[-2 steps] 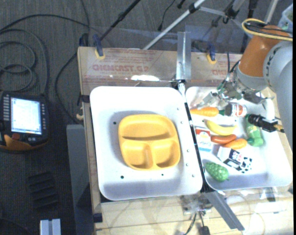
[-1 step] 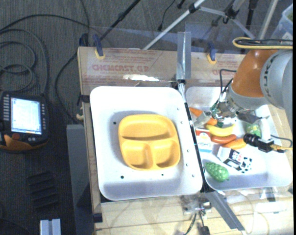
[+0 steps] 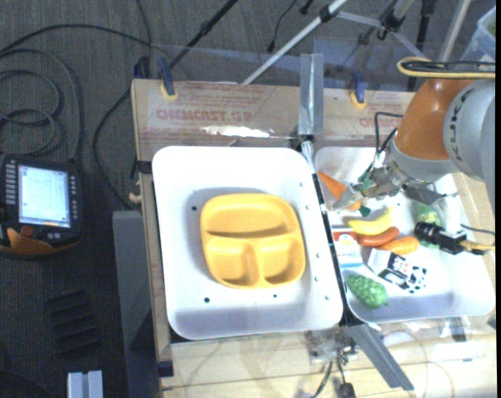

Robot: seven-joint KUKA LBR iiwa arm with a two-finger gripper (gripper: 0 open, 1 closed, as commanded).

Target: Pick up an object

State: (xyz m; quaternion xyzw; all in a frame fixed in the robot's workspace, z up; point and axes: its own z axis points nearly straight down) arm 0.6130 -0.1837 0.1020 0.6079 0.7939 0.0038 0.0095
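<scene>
So far the pick looks unfinished: the gripper [image 3: 368, 182] is down in the right bin [image 3: 474, 293], low over the clutter at the bin's far left corner, but nothing can be seen lifted clear. It sits just beside an orange wedge-shaped piece [image 3: 333, 187] and just above a yellow banana-like toy [image 3: 373, 220], with an orange carrot-like toy [image 3: 383, 237] and a green bumpy toy [image 3: 368, 289] nearer the camera. Whether its fingers are spread or pressed together I cannot tell. The left bin [image 3: 176, 288] carries only a yellow divided tray [image 3: 252, 239]. Closing on something and raising it are, by my judgement, what is left.
</scene>
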